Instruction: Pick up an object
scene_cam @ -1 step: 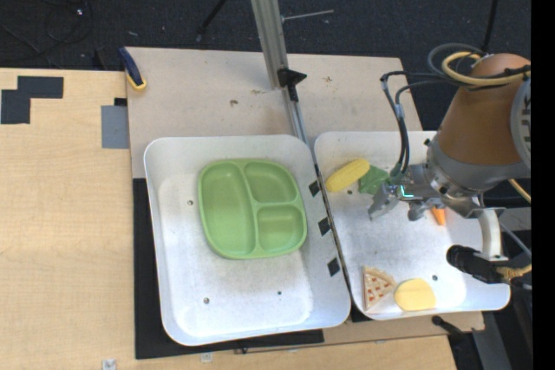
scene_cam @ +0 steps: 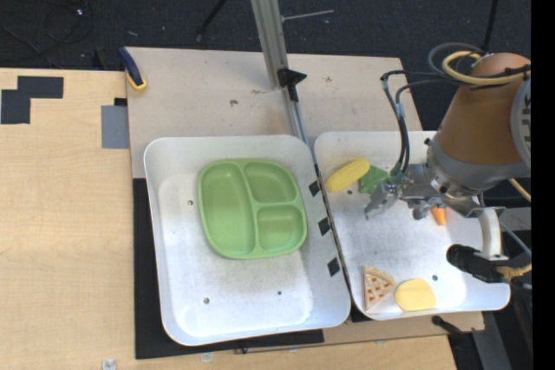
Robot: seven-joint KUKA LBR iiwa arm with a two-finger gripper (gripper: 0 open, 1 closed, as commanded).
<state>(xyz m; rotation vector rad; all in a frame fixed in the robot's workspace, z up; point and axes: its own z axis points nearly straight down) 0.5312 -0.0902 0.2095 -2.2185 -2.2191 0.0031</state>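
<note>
In the right bin (scene_cam: 408, 260) lie a yellow corn cob with a green husk (scene_cam: 349, 175) at the far left, a pizza slice (scene_cam: 375, 288) and a round yellow piece (scene_cam: 415, 295) near the front edge. A small orange piece (scene_cam: 439, 217) peeks out beside the arm's wrist. My gripper (scene_cam: 380, 202) hangs low over the bin, just right of and below the corn's green end. Nothing can be made out held in it.
The left bin (scene_cam: 173, 273) holds a green divided plate (scene_cam: 252, 208). A metal post (scene_cam: 270, 22) rises behind the bins. The arm's orange band and grey body (scene_cam: 481, 126) cover the right bin's far right corner. Black clips (scene_cam: 323, 225) sit along the divider.
</note>
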